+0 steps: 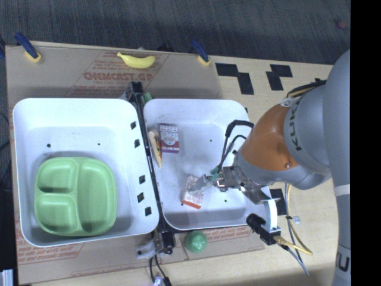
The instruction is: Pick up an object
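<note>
Cardboard-topped bench (89, 70), two white bins (36, 124), green ball (195, 241)

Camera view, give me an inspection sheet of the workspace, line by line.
Surface: cardboard-covered bench bearing a left bin and a right bin.
Job's things: small red-and-white box, clear crinkled packet and a thin stick in the right bin.
Clutter: green divided tray in the left bin; yellow banana and green ball outside the bins.
Grippers: gripper low beside the packet.
Cables: black cable looped at the wrist.
Surroundings: blue clamps; dark floor.
</note>
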### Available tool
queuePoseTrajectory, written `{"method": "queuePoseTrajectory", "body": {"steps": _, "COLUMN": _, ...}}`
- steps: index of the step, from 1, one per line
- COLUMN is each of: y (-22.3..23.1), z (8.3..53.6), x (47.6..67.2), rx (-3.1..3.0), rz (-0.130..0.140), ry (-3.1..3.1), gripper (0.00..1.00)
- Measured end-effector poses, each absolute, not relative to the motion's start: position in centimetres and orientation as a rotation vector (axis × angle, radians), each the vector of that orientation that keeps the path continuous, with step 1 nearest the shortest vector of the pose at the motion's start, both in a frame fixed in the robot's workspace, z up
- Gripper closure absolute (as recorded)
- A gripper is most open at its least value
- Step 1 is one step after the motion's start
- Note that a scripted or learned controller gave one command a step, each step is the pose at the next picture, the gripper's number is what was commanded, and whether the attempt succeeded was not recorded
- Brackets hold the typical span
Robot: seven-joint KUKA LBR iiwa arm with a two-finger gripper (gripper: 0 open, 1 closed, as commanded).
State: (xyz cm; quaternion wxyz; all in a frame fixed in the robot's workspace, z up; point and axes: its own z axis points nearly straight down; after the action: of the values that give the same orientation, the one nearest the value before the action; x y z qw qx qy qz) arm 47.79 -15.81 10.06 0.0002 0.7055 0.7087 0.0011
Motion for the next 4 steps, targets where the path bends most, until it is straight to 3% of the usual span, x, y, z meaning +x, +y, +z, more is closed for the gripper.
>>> {"method": "queuePoseTrajectory", "body": {"steps": 1, "y": -17.5, "z": 9.6, "x": 53.2, "rx": 2.215, "rz": 0.006, "ry": 2.228, "gripper": 0.0}}
{"method": "queuePoseTrajectory", "body": {"steps": 2, "y": -17.9, "z": 14.4, "x": 62.8, "rx": 2.213, "rz": 0.002, "ry": 2.226, "gripper": 0.0}}
{"method": "queuePoseTrajectory", "body": {"steps": 3, "y": -12.0, "z": 11.8, "x": 60.0, "rx": 2.216, "rz": -0.003, "ry": 2.233, "gripper": 0.0}}
{"method": "queuePoseTrajectory", "body": {"steps": 4, "y": -6.4, "z": 22.4, "x": 62.3, "rx": 2.212, "rz": 0.004, "ry": 2.227, "gripper": 0.0}}
